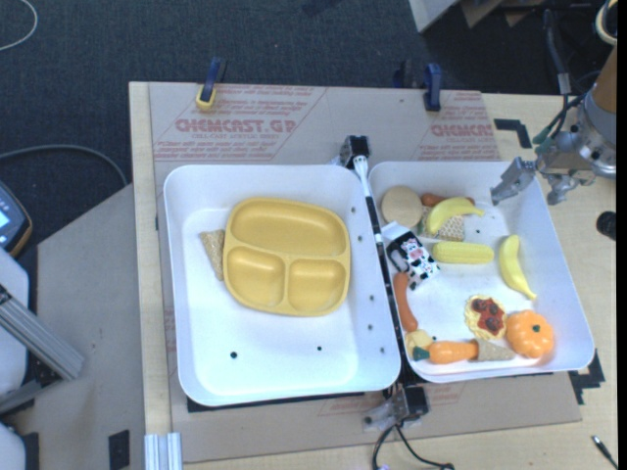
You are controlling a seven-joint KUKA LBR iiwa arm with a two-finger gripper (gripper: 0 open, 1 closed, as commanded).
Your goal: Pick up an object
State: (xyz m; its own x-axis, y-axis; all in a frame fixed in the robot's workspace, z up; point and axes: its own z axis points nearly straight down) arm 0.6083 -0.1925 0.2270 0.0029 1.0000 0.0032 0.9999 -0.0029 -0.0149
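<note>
The right bin (pixel 573 306) holds the toy food on offer. Along its far side lie a tan round bun (pixel 401 204), a small orange piece (pixel 432 200) that is too little to name, a curved banana (pixel 453 210) and a pale waffle-patterned wedge (pixel 451 228). Nearer the middle sit a yellow corn cob (pixel 462 253), a second banana (pixel 514 265) and a black-and-white cow figure (pixel 415 258) against the divider. A thin orange-red sausage (pixel 404 303) runs down the left wall. At the near edge are a carrot (pixel 453 352), a pizza slice (pixel 487 315) with red topping and an orange pumpkin (pixel 530 333); what lies under the carrot's left end is hard to make out.

The gripper (pixel 534 183) hangs over the far right corner of this bin, above the rim and apart from every item. Its two grey fingers (pixel 510 181) stand spread, with nothing between them. The arm (pixel 600 140) is cut off by the frame's right edge.

The left bin (pixel 186 292) carries a yellow divided plate (pixel 287 256), upside up, with three compartments. A tan wedge (pixel 213 248), possibly bread, pokes out from under its left side, mostly hidden.

Both bins rest on a brown board (pixel 157 164) on the tabletop, held by a yellow-tipped clamp (pixel 208 86) and a blue clamp (pixel 431 84).
</note>
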